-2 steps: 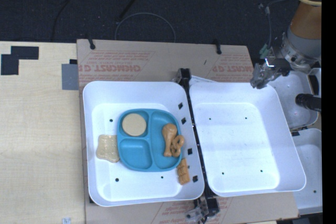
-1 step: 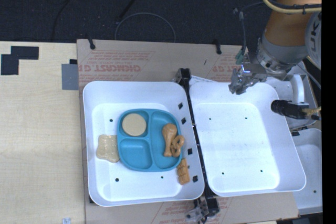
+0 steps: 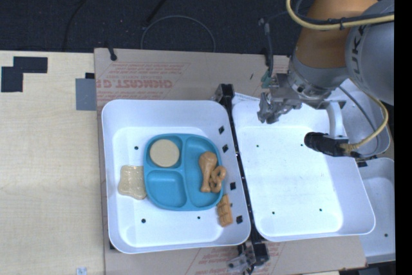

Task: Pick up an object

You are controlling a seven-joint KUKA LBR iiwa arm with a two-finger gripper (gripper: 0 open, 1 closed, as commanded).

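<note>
You see two bins: the left bin [image 3: 122, 138] holds one blue tray [image 3: 168, 193] with a cracker [image 3: 163, 152] and pretzel [image 3: 211, 171], plus two loose snacks. The gripper [image 3: 271, 109] hangs over the right bin's [image 3: 309, 203] far-left corner.

Tray [image 3: 168, 193] in left bin [image 3: 122, 138] — food on it.

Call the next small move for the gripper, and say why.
Probably traverse toward the left bin. The gripper hangs over the far edge of the right bin, while every pickable object lies left: a blue divided tray holding a round tan piece and a pretzel-like piece, plus a pale piece beside it.
</note>
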